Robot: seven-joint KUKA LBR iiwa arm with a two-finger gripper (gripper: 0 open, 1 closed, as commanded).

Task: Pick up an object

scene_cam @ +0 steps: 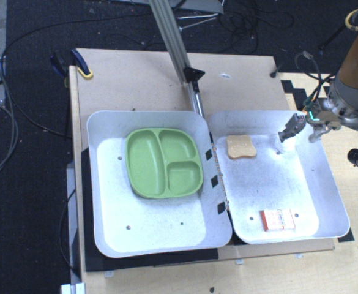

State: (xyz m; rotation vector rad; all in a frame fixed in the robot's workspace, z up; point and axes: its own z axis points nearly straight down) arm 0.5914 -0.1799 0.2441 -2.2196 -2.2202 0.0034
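Note:
A tan slice of toast [240, 146] lies at the back left of the right bin [325, 182]. A small red and white box [278, 219] rests near that bin's front edge. My gripper [302, 132] hovers over the bin's back right part, to the right of the toast and apart from it. Its two fingers [288, 131] are spread open with nothing between them.
A green divided plate [164, 162] sits in the left bin [105, 213]. A slanted metal pole [172, 35] rises from between the bins at the back. The arm's grey and orange wrist [353, 78] stands at the right edge.

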